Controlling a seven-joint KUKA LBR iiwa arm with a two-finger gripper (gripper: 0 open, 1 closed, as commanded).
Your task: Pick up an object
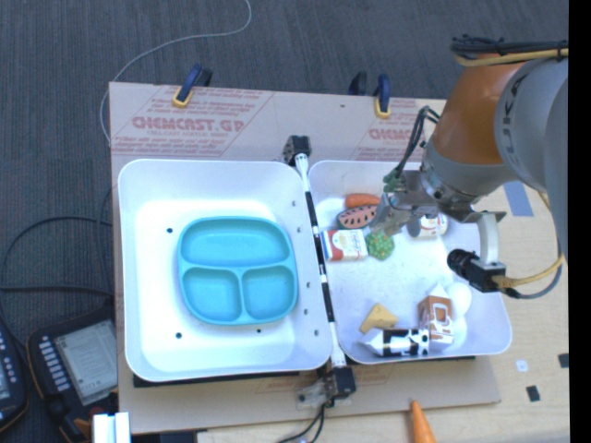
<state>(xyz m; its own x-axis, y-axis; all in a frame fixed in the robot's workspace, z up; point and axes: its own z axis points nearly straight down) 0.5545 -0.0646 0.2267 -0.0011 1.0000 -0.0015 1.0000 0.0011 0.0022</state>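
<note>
The right bin (pixel 480 340) holds several small toy items. An orange carrot-like piece (pixel 362 200), a watermelon slice (pixel 355 218), a red and white carton (pixel 346 245) and a green broccoli (pixel 379 244) cluster at its upper left. A yellow wedge (pixel 377 318), a black and white cow (pixel 402 342) and a brown and white carton (pixel 437 319) lie near its front. My gripper (pixel 395 212) hangs low over the upper left cluster, just right of the watermelon slice and above the broccoli. A small white and red item (pixel 430 224) lies partly under the wrist.
The left bin (pixel 148 340) carries a light blue divided plate (pixel 238 269). A black hinge strip (pixel 314 238) runs between the bins. Blue clamps (pixel 189 83) hold the board at the back. The arm's grey and orange body (pixel 489 127) covers the right bin's far right corner.
</note>
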